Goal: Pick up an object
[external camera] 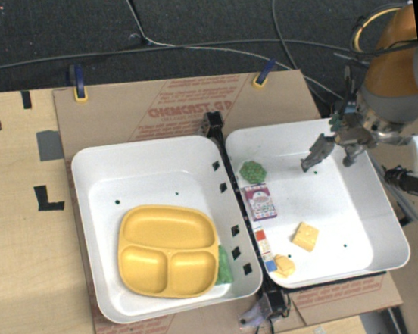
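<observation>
Two white bins: the left bin (88, 178) holds a yellow tray (166, 248); the right bin (366, 203) holds a pink packet (260, 201), a green lump (252, 170) and a yellow block (305, 236). Nothing is picked yet. The gripper (331, 151), jaws spread and holding nothing, hovers at the right bin's far right.

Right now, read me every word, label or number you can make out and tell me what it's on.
"CHEMCAST GP", red print on the brown board under the bins, partly legible.
Small pink packet in the right bin: printing too small to read.
Red and white strip: unreadable.
</observation>
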Robot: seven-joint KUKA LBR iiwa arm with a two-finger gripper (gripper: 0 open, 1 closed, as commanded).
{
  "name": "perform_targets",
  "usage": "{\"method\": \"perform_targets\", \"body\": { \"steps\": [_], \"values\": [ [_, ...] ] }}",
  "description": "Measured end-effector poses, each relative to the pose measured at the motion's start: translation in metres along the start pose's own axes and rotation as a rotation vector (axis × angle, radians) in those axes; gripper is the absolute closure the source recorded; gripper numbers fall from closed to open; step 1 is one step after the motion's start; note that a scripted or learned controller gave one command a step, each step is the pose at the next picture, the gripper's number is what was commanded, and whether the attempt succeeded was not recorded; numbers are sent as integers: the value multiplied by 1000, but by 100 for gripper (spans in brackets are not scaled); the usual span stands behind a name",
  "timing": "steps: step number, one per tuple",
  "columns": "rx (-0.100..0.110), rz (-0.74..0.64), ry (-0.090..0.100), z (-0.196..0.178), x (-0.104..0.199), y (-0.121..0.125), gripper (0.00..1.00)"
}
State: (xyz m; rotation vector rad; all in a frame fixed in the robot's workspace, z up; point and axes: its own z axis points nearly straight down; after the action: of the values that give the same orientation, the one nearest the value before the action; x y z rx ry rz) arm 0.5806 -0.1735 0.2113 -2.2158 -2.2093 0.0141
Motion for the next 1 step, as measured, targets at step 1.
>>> {"method": "perform_targets", "body": {
  "steps": [1],
  "values": [
    [-14, -4, -3, -8, 1, 3, 0]
  ]
}}
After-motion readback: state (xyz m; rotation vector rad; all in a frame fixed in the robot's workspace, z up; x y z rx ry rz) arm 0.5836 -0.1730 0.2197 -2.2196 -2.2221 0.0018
